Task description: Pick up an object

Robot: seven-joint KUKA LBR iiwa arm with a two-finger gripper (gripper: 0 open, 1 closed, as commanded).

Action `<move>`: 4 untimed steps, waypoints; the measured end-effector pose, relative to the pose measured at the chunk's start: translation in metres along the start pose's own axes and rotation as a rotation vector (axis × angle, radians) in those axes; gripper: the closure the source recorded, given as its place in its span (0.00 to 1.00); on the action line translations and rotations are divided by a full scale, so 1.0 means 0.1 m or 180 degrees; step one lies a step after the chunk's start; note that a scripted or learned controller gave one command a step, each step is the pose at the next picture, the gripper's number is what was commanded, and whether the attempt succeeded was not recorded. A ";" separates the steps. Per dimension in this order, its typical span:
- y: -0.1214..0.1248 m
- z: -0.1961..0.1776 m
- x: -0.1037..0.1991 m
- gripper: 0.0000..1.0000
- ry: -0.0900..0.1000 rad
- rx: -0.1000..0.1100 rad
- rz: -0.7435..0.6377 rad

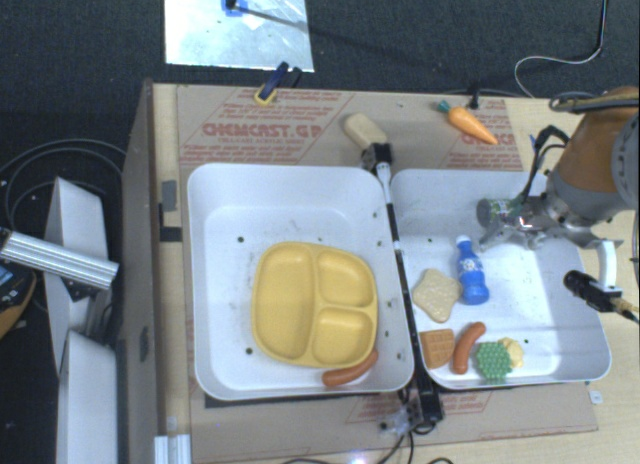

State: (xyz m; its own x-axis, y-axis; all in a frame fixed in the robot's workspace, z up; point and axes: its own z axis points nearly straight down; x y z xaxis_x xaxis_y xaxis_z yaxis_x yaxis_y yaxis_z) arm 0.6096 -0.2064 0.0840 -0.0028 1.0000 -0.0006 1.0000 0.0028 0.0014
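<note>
hand [497,215] hangs above the right bin [560,367], blurred; cannot tell its grip.

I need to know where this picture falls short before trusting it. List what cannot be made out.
- The hand in the camera view: small and blurred against the right bin, so whether it is open or shut cannot be told.
- The arm: cut off by the right edge of the view.
- The green toy: too small to identify; it partly covers a yellow piece.
- The sausage in the left bin: partly tucked under the yellow tray.
</note>
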 end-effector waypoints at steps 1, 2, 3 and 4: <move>0.51 -0.01 0.36 0.00 -0.0017 0.0122 0.0045; 0.08 -0.01 0.82 0.00 0.0002 0.0001 0.0003; -0.18 0.00 1.09 0.00 0.0002 0.0002 0.0000; -0.36 0.00 0.86 0.00 -0.0001 0.0003 0.0006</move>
State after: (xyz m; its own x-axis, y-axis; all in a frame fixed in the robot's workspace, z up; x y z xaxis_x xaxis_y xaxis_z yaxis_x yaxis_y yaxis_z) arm 0.5732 -0.1206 0.0843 -0.0009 1.0000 -0.0008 1.0000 0.0009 0.0003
